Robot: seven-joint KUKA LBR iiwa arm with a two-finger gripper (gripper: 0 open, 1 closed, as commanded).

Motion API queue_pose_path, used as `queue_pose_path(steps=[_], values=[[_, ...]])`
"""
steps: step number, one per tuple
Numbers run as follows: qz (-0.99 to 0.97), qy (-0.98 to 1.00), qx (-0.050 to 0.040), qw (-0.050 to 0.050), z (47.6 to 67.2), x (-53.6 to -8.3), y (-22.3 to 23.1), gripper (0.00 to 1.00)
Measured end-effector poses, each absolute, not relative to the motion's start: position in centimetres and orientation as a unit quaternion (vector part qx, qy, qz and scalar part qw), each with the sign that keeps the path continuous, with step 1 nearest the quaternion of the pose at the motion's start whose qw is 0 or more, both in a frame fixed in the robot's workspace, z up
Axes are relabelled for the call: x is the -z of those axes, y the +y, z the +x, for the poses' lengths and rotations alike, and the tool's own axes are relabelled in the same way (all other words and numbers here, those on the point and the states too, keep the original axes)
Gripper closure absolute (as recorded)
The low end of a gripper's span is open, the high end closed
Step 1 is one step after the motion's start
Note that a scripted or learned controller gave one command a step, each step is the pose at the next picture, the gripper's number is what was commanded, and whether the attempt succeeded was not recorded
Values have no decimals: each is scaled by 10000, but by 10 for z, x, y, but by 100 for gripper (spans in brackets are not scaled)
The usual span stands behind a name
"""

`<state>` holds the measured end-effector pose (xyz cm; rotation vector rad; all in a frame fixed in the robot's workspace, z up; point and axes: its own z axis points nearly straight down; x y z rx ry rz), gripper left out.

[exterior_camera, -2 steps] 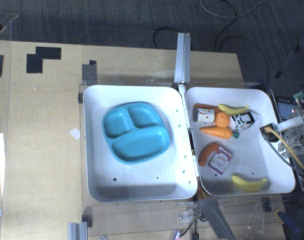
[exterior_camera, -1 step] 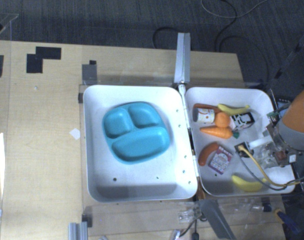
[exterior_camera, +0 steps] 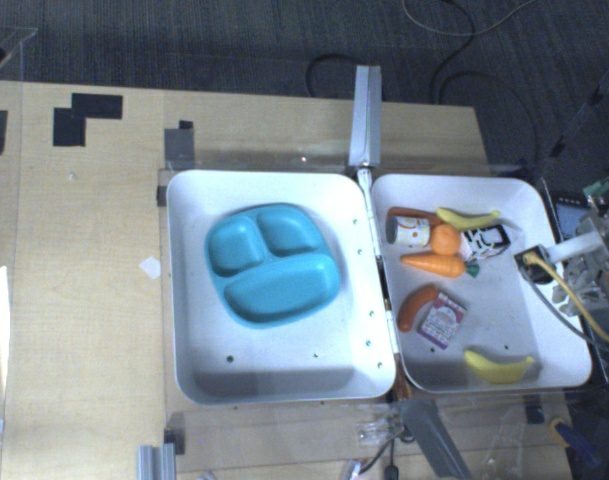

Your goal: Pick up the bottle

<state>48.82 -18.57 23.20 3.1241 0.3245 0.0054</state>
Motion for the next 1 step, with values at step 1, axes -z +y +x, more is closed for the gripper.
queue_pose_path(steps=[1], values=[[9948, 1021, -53, 7, 490, -89, -182, 100]])
